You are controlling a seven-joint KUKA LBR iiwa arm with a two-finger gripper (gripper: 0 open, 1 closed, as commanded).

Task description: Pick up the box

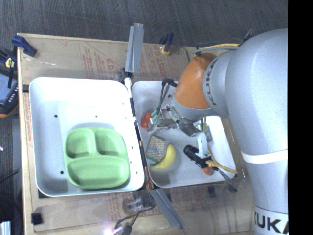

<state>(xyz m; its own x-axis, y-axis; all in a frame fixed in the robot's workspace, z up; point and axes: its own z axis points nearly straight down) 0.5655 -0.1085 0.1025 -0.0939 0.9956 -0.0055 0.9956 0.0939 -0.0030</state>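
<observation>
Cardboard, flat and printed with a fine speckled pattern, makes up the small box (156, 149), which lies in the right bin (222, 153) just below the gripper (164, 121) and apart from it. Leaning on the box's lower right side is a curved yellow banana (167, 158). A small red round item (145, 120) sits just left of the gripper. Whether the gripper grasps anything cannot be told. Far left, the smooth left bin (44, 131) holds a green three-part plastic tray (96, 157).
</observation>
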